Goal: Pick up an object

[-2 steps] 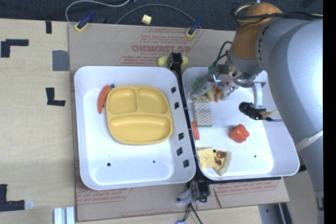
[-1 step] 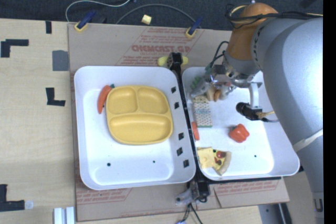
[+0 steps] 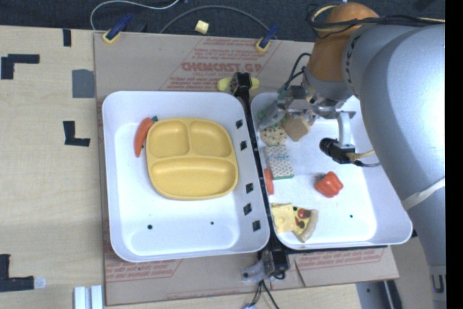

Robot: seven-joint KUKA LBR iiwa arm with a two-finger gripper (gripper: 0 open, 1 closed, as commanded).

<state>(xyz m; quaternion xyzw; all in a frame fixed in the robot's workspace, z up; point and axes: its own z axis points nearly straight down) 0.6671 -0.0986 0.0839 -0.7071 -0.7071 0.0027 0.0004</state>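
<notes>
From my feed, the arm (image 3: 391,83) reaches in from the right side of the frame, its orange band (image 3: 340,36) sitting near the top right. The end effector (image 3: 293,108) hangs low over the upper left corner of the right bin (image 3: 362,224), and I cannot tell how it stands, apart or together. A tan block (image 3: 296,128) lies just beneath it, touching or nearly so; I cannot make out whether it is gripped.

Further down that bin's left side I see a speckled cracker-like piece (image 3: 271,136), then a green-patterned square (image 3: 280,164) below it, with a thin red piece (image 3: 268,181) against the dividing wall. A red pepper-like toy (image 3: 328,184) sits near the bin's middle, and a yellow pizza-slice toy (image 3: 294,219) lies at the lower left corner.

In the left bin (image 3: 123,228), a yellow divided plate (image 3: 192,158) fills the middle, with an orange carrot toy (image 3: 142,135) just beside its left edge. Both bins rest on a cardboard sheet (image 3: 202,61) on the worktop (image 3: 43,177).
</notes>
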